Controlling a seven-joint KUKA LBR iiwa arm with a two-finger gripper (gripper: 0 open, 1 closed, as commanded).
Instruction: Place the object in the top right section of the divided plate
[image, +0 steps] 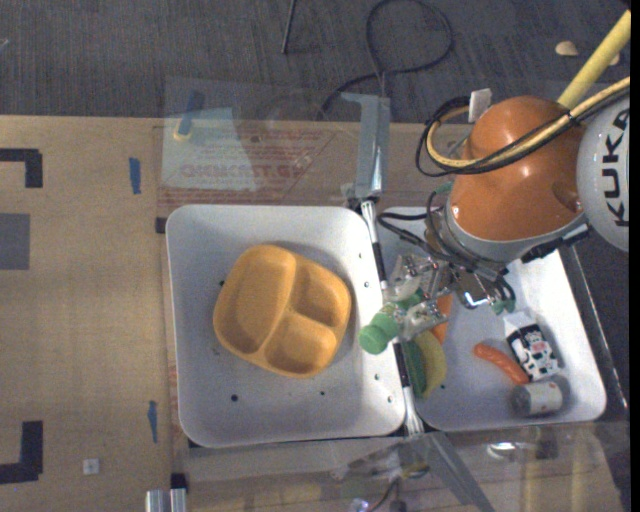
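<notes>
A yellow divided plate (283, 310) lies tilted in the left bin (200, 250), with one large section and two smaller ones. My gripper (408, 312) hangs over the rim between the two bins, just right of the plate. A green cylindrical object (376, 334) sticks out from between its fingers toward the lower left, its end over the left bin's right edge. The orange wrist band (515, 170) hides the upper part of the right bin.
The right bin (585, 390) holds a yellow-green banana-like piece (433, 364), an orange carrot shape (498, 361), a black-and-white item (530, 350) and a grey cylinder (537, 398). Cables loop above the wrist. A metal bar (370, 150) stands behind the bins.
</notes>
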